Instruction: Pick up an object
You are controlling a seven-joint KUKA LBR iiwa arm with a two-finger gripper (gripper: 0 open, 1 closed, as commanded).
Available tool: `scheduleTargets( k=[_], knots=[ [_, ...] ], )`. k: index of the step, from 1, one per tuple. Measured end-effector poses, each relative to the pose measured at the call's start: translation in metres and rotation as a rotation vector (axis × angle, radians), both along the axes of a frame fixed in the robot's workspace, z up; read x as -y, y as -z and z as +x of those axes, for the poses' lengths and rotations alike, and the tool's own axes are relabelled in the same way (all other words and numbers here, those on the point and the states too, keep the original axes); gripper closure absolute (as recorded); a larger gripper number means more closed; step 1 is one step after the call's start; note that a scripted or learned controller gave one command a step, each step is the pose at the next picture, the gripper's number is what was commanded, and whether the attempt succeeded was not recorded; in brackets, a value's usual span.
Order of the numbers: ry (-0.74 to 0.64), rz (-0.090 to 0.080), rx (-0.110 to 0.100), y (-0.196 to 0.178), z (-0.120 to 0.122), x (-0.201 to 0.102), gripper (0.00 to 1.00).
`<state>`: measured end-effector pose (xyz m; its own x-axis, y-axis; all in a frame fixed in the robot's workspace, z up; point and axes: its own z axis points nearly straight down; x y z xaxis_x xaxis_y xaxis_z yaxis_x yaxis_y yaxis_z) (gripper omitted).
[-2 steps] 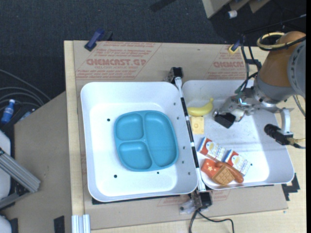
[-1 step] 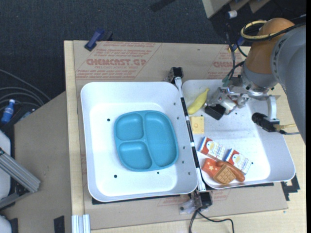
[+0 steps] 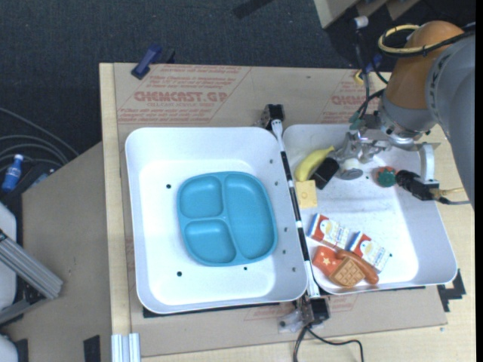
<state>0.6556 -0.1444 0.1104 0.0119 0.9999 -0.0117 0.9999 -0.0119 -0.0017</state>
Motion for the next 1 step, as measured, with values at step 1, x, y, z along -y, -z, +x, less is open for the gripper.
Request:
scheduleTargets(
  k=[1],
  knots=[
    [-0.014, 0.011, 0.005, -0.0967, 0.0118, -0.0294, 1.0]
  ],
)
